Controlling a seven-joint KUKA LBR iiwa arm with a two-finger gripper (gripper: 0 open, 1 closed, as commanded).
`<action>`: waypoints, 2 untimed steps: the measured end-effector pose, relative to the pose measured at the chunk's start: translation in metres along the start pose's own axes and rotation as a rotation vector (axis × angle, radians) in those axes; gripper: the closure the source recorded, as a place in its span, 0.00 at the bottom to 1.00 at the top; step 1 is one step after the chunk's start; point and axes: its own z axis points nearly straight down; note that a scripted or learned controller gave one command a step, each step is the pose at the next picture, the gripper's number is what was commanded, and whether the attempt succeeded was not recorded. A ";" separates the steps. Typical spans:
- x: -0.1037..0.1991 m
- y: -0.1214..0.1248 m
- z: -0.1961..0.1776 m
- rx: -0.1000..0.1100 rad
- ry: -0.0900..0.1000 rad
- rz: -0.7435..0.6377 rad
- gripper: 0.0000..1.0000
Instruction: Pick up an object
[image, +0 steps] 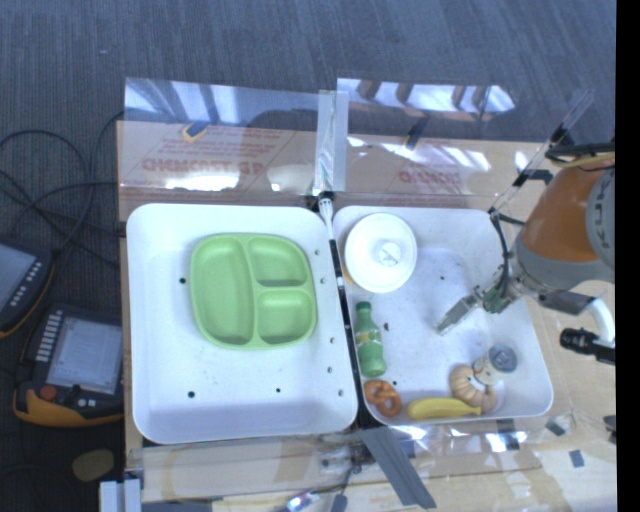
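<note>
Waiting in the right bin (440, 400) is the pickable clutter: a green bottle (370, 340) lying along the divider at nine o'clock, a white bowl (381, 252) at eleven, and down at six a banana (443, 408), a small orange piece (383, 398) and a pale doughnut-like thing (472, 381) with a grey disc (502, 358) just beside it. Any of them would do as the target, since the task names none. The gripper (462, 310) hangs over bare floor near the bin's middle, reaching in from three o'clock, touching nothing and well apart from the bottle; my guess is it's poised between candidates rather than committed. How wide the claw stands I cannot tell, because it's small, dark and seen at a slant. Over in the left bin (150, 330) a green divided plate (252, 290) sits centred. The arm (560, 235) is cut off at the right edge, and the doughnut-like thing stays hard to name.
</note>
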 end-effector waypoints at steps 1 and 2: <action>0.023 -0.055 -0.046 0.006 0.003 0.041 0.00; 0.023 -0.053 -0.055 0.005 0.003 0.039 1.00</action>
